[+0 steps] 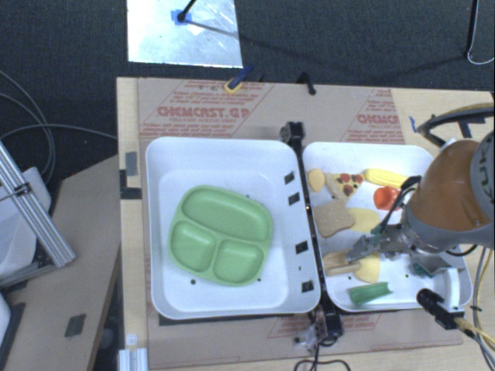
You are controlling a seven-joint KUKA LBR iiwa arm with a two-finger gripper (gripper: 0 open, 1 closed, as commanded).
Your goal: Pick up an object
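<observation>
This looks like a robot lab, because two white bins [232, 149] sit on a cardboard-covered tabletop [201, 103] with loose cables [31, 141], metal rails [31, 215] and dark carpet [62, 37] around.

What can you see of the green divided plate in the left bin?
The green divided plate is pale green, plastic-looking, with rounded corners. It has three compartments, one large above two smaller ones, with nothing in any of them. It lies flat, slightly rotated, on the floor of the left white bin, left of centre. Nothing else touches it.
</observation>
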